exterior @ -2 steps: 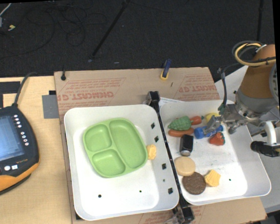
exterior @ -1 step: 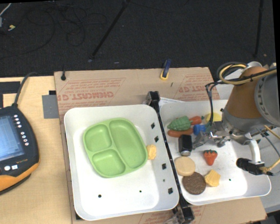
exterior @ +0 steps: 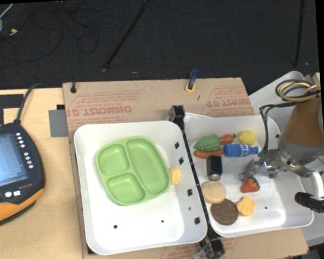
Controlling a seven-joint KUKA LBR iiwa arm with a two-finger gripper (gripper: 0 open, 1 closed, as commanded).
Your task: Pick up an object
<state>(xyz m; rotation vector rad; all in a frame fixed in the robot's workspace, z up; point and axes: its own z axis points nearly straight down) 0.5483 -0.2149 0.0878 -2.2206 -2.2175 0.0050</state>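
The right bin (exterior: 292,214) holds several toy foods. At its back lie a green leafy vegetable (exterior: 208,143), a small red-orange piece (exterior: 227,139), a yellow lemon (exterior: 247,137) and a blue bottle (exterior: 241,150). A black can (exterior: 214,167) stands near the divider. Toward the front are a tan round biscuit (exterior: 214,192), a brown cookie (exterior: 225,211) and a yellow wedge (exterior: 246,206). My gripper (exterior: 257,169) hangs low in this bin, just above and right of a red strawberry (exterior: 250,185), with the blue bottle just behind it. Nothing visibly sits in it.
The left bin (exterior: 103,235) carries a green divided plate (exterior: 133,170), and a small yellow piece (exterior: 176,175) lies by its right wall. A control tablet (exterior: 10,170) rests at the far left. A blue and yellow clamp (exterior: 190,81) sits on the cardboard behind the bins.
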